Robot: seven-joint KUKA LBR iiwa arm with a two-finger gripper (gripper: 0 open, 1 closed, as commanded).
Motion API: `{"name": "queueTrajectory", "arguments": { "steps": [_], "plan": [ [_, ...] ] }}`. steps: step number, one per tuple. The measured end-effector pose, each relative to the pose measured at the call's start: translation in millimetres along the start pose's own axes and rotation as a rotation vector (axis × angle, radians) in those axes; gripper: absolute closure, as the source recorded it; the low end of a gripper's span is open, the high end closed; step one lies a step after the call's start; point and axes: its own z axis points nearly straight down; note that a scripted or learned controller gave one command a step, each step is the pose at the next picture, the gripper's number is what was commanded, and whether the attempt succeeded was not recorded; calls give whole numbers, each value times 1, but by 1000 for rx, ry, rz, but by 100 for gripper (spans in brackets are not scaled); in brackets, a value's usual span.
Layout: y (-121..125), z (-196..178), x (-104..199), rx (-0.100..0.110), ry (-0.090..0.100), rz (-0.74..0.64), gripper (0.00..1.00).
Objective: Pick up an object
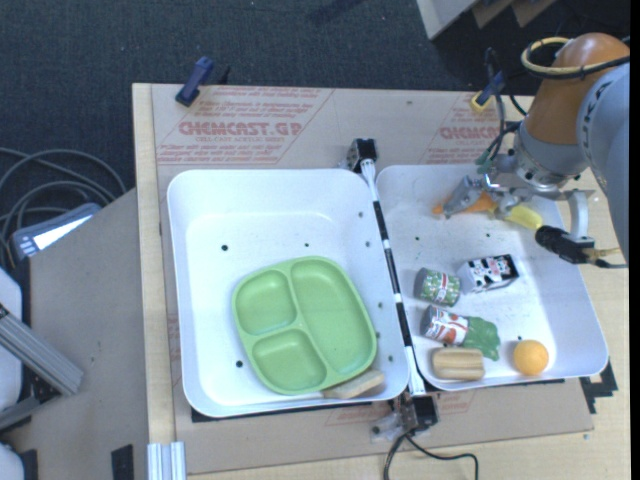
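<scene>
Hand (462, 202) reaching into the right bin (590, 313), far end.
Finger state cannot be told; an orange object (480, 205) is lying at the tips. Beyond: left bin (190, 268) carrying a green divided plate (300, 323), both resting on the brown counter (250, 123) over dark floor (100, 28).

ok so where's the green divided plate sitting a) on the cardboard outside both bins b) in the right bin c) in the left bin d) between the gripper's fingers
c, the green divided plate lies flat on the floor of the left bin, across the divider from the cans and the orange ball in the right bin.
</scene>
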Motion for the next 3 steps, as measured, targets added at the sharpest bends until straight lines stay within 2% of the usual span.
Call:
{"name": "queueTrajectory", "arguments": {
  "steps": [3],
  "plan": [
    [1, -1, -5, 0, 5, -3, 0]
  ]
}}
